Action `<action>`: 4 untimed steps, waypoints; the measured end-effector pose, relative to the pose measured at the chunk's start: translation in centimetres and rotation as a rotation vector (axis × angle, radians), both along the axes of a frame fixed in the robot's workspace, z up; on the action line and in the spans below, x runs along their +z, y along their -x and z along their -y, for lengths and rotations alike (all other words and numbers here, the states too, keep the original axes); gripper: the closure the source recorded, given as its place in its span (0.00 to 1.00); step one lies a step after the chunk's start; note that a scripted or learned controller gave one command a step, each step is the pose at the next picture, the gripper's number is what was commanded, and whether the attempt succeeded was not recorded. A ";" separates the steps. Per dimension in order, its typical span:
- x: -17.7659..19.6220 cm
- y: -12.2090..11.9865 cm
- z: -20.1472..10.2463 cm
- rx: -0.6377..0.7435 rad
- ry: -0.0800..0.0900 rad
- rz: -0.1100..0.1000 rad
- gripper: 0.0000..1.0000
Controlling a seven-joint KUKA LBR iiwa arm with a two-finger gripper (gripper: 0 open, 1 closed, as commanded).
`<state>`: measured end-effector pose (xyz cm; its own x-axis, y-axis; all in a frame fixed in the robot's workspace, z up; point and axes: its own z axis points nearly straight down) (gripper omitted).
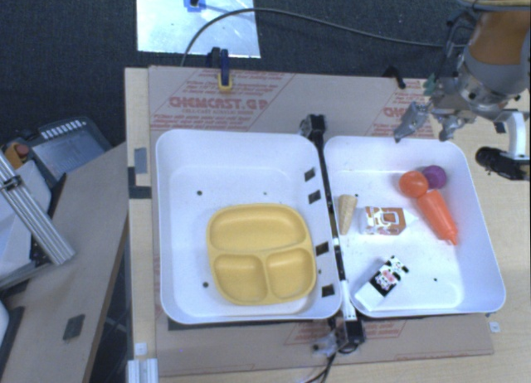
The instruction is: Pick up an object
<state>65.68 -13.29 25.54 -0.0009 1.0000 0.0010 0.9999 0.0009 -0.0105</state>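
My gripper (429, 123) hangs above the back edge of the right bin (473, 290), its two fingers spread open with nothing between them. Below it in that bin lie an orange ball (412, 183), a purple ball (435, 176) and an orange carrot (440, 216) close together. Toward the bin's left side lie a small orange-and-white carton (384, 220) and a tan cone (346, 211). A black-and-white cow-pattern carton (387, 275) rests near the front.
The left bin (178, 199) holds a yellow divided plate (260, 252). A black divider strip (322, 199) runs between the bins. A clamp (222, 68) sits at the cardboard's back edge. Grey equipment (37, 199) stands at the far left.
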 end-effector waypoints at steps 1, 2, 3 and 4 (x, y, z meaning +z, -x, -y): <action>0.8 -0.2 0.0 0.002 0.002 0.012 0.00; -5.0 -1.0 0.1 0.002 0.002 0.010 0.00; -9.2 -0.8 0.0 0.001 0.002 0.010 0.00; -14.3 0.1 -0.2 0.001 0.001 0.013 0.00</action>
<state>65.56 -13.05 11.22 -0.0015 1.0000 -0.0005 1.0000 0.0015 0.0021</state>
